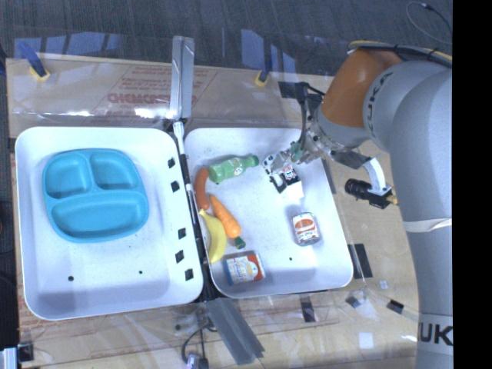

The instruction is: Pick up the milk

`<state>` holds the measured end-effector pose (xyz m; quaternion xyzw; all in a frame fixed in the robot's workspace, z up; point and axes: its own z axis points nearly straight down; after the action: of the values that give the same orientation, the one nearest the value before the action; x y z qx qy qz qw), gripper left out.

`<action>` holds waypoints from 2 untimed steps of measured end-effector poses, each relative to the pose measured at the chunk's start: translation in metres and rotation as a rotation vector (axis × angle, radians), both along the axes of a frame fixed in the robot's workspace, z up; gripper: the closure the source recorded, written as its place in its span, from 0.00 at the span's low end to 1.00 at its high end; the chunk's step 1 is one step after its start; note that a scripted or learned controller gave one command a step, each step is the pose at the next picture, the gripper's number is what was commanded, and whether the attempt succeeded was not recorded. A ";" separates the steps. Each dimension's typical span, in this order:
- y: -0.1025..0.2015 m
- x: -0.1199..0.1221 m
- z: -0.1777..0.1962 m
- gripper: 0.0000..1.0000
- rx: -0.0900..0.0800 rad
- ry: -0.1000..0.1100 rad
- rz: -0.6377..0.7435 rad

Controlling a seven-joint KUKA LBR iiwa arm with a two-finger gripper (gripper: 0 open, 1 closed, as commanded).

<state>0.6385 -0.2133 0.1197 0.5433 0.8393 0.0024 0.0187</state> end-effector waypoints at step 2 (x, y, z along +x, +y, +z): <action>0.015 -0.013 -0.025 1.00 0.011 0.039 0.340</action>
<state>0.6251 -0.1980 0.0946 0.3937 0.9192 -0.0005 -0.0012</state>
